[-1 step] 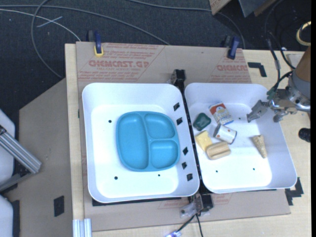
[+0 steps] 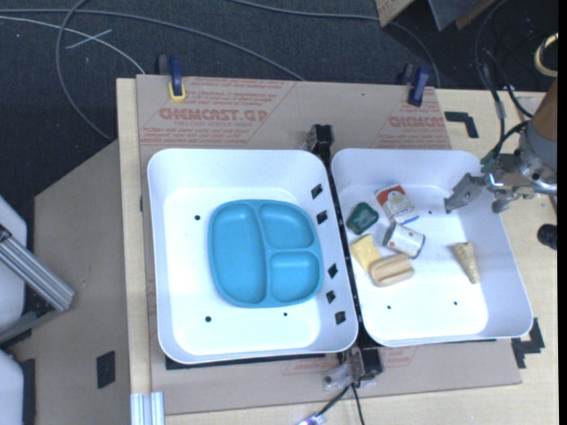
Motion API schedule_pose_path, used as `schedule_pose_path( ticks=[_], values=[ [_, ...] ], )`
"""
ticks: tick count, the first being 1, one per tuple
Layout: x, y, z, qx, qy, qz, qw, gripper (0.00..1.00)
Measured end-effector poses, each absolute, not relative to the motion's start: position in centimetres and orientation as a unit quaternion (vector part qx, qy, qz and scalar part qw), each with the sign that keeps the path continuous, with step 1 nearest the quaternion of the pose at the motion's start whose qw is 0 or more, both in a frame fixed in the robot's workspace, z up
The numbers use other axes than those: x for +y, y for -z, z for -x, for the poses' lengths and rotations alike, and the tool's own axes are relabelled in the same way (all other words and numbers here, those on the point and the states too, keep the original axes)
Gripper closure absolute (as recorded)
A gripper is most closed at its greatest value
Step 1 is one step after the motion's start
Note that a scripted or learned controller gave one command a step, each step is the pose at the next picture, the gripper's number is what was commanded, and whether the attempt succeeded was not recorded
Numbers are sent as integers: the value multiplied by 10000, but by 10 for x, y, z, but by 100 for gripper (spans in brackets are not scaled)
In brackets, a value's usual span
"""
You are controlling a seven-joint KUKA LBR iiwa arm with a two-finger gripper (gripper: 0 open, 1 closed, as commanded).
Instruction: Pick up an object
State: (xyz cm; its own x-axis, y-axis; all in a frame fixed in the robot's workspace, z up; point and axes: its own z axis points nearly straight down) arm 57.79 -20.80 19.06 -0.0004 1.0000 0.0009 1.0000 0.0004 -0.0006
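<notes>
The tabletop (image 2: 221, 100) under me is a pale board with red lettering, clamped at its far edge by two blue clamps (image 2: 176, 76). On it sit two shallow white bins side by side. The left bin (image 2: 177, 326) carries a blue divided plate (image 2: 264, 252) with three compartments, lying flat near its middle. The right bin (image 2: 496, 312) holds the small things I could pick from, gathered in its left half: a dark green piece (image 2: 361, 217) nearest the divider, a red and white packet (image 2: 395, 201) just beyond it, a small white cylinder (image 2: 405, 238) lying on its side, a yellow block (image 2: 365, 252) and a tan bread-like roll (image 2: 391, 271) touching that block. Well apart from this cluster, toward the right wall, lies a tan cone-shaped piece (image 2: 466, 261).

My arm comes in from the right edge. My hand (image 2: 483, 193) hangs over the bin's upper right corner, its fingers spread apart with nothing between them, well clear of every object.
</notes>
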Motion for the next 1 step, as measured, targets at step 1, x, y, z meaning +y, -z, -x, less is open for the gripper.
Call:
schedule_pose_path(
  ticks=[1],
  values=[
    [-206, -127, -577, -7072, -15, 7070, 38, 0]
  ],
)
